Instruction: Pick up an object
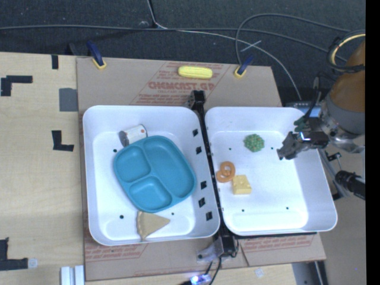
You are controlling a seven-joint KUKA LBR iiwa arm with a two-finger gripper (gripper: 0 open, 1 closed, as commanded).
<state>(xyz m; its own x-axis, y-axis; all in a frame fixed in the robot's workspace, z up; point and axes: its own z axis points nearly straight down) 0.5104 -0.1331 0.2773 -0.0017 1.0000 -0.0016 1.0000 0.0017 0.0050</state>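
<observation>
The right bin [314, 215] holds a green broccoli piece [254, 142], an orange pretzel-shaped ring [225, 172] and a yellow cheese wedge [241, 185]. My gripper [287, 151] hangs over the right side of this bin, a short way right of the broccoli and apart from it. Nothing shows between its dark fingers. In the left bin [95, 123] lie a blue divided plate [154, 172], a small white can on its side [133, 135] and a tan wedge [151, 224] near the front wall.
A yellow corn cob [195, 72] rests on the cardboard behind the bins. Blue clamps [97, 56] hold the cardboard's back edge. Cables run across the dark floor behind, and one loops down to the arm at right.
</observation>
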